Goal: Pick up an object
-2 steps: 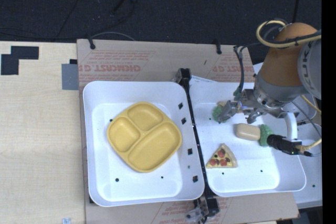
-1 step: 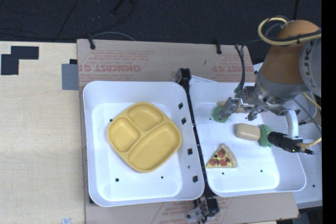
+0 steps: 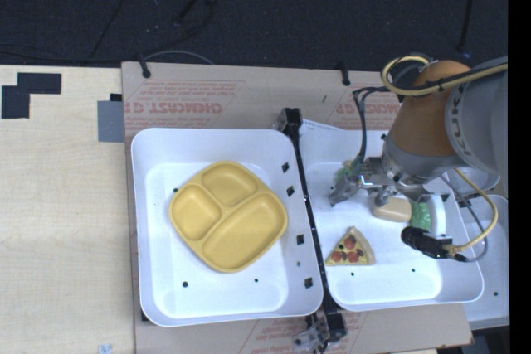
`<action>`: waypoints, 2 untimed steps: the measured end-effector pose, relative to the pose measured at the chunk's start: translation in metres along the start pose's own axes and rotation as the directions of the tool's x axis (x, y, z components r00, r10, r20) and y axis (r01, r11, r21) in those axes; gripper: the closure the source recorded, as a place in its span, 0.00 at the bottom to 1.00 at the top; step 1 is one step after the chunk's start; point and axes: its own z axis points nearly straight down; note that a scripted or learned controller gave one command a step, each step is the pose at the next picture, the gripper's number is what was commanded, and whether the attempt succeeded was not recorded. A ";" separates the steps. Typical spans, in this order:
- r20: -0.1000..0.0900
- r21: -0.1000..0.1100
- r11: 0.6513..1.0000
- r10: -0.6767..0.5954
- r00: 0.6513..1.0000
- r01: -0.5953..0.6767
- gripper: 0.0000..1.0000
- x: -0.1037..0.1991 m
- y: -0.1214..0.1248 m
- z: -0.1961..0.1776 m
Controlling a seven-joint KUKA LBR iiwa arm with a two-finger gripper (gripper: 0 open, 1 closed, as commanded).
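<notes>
In the right-hand shallow white bin (image 3: 390, 294) the grey two-finger gripper (image 3: 355, 188) hangs low, fingers slightly parted, holding nothing. A triangular toy pizza slice (image 3: 351, 248) lies at six o'clock of it; closing here would likely miss. The left bin (image 3: 158, 261) holds a yellow divided plastic plate (image 3: 228, 215).

The grey arm (image 3: 477, 124) reaches in from the right edge of the surface, its orange band (image 3: 427, 116) bulging above the wrist and looped with yellow and black cables. The wrist angles down and toward the left, carrying the end effector (image 3: 353, 186) low, near the middle of the surface.
</notes>
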 end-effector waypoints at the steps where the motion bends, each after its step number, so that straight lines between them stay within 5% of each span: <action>1: 0.000 -0.002 1.000 0.001 1.000 -0.001 0.00 0.001 0.000 0.041; 2: 0.000 -0.002 1.000 0.005 1.000 -0.005 1.00 0.000 0.000 0.028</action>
